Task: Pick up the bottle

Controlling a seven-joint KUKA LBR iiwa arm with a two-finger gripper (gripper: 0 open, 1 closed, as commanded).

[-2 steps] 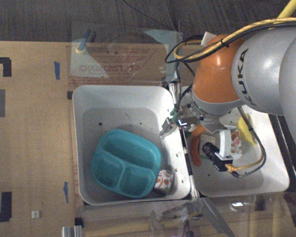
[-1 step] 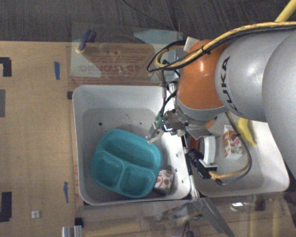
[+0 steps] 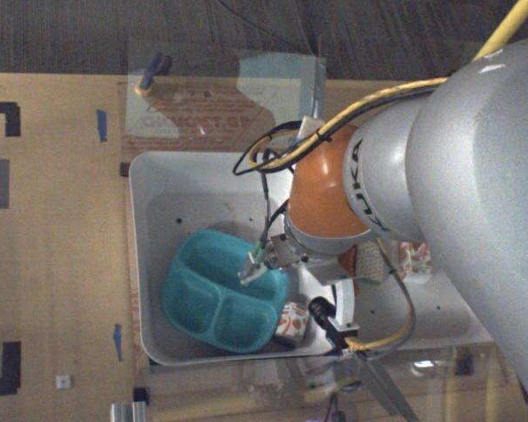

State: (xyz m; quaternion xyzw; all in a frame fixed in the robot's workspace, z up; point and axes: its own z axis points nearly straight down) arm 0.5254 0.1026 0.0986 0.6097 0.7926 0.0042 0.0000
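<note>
A small white container with an orange-red pattern, possibly the bottle [image 3: 291, 321], lies at the near wall of the left bin [image 3: 150, 183], just right of a teal divided plate [image 3: 213, 290]. My gripper [image 3: 253, 265] hangs over the plate's right rim, above and to the left of that container, with nothing visibly in it. The grey arm with its orange band [image 3: 321, 196] hides the middle of the bench.
Another white and orange patterned item [image 3: 415, 259] and a red-and-green piece [image 3: 370, 263] peek out beside the arm in the right bin [image 3: 440, 323]. Cables loop around the wrist. A clear sheet with a blue clip [image 3: 154, 70] lies behind the bins.
</note>
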